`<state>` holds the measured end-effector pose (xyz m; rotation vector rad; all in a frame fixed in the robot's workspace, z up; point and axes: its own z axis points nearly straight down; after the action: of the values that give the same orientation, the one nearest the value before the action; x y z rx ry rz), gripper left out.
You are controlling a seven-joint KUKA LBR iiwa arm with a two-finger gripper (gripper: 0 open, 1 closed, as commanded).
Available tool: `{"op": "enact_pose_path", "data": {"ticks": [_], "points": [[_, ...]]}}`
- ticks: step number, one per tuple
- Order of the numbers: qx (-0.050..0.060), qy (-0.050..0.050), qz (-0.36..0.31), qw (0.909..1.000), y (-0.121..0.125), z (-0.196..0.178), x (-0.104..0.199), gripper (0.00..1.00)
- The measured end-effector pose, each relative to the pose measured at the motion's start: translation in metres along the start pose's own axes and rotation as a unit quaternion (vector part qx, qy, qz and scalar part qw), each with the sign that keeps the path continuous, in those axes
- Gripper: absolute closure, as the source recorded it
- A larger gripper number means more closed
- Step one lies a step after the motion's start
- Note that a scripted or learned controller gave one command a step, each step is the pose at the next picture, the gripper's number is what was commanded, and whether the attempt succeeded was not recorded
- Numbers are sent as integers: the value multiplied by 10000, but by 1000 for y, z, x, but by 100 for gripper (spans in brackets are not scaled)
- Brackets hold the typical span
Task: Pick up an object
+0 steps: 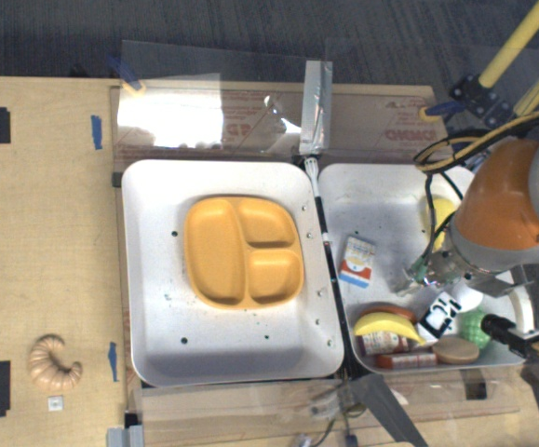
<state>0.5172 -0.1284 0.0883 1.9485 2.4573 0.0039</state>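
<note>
The right bin (381, 194) holds a small white carton with red and blue print (357, 259), a yellow banana (386, 325), a brown bottle lying along the front wall (392, 345), a tan disc (456, 350) and a green item (475, 327). A yellow object (441, 214) lies near the bin's right side, partly behind cables. My gripper (439, 313) hangs low over the bin's front right part, just right of the banana; a black-and-white tag shows on it. The arm's orange band (500, 208) covers the bin's right edge. Its fingertips are hidden.
The left bin (148, 250) bears a yellow divided tray (243, 250). A tan croissant-like toy (55, 362) lies on the wooden bench at the front left. Clear plastic sheeting (213, 110) and a metal post (316, 105) stand behind the bins.
</note>
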Motion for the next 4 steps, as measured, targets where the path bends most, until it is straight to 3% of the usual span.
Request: {"op": "enact_pose_path", "data": {"ticks": [1,2,3,4], "points": [[5,1,665,9978,-39,-66,-8,100],[-24,-10,-1436,9896,-38,0,-12,100],[15,16,323,9995,37,-15,20,100],[-11,8,-678,9977,48,-99,72,100]]}}
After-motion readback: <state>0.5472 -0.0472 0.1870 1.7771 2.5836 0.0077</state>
